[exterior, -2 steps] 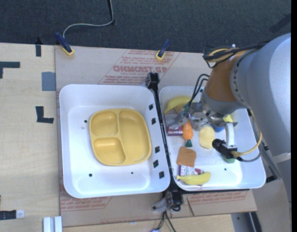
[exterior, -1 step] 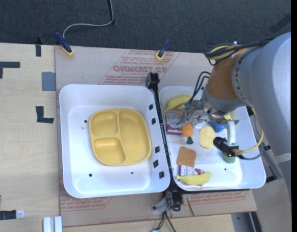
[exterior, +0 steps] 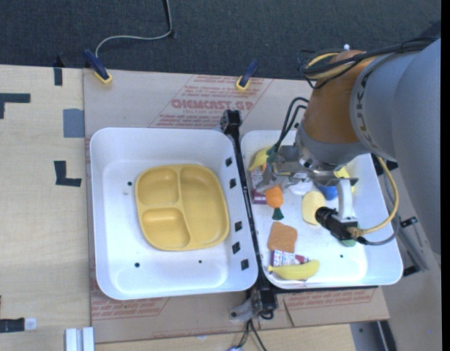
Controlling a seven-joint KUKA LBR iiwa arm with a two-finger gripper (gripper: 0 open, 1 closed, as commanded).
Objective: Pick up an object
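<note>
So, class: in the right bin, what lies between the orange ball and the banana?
In the camera view, a tan toast slice lies between the orange ball and the banana, with a small dark green piece just above it.

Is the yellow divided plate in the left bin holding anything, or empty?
Empty. The yellow plate lies flat in the left bin, and all three compartments show bare yellow.

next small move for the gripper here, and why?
Probably lower straight down. The gripper sits over the upper-left of the right bin, above a cluster with a small orange piece, and nothing shows between its fingers. The toast slice and banana lie farther off.
</note>
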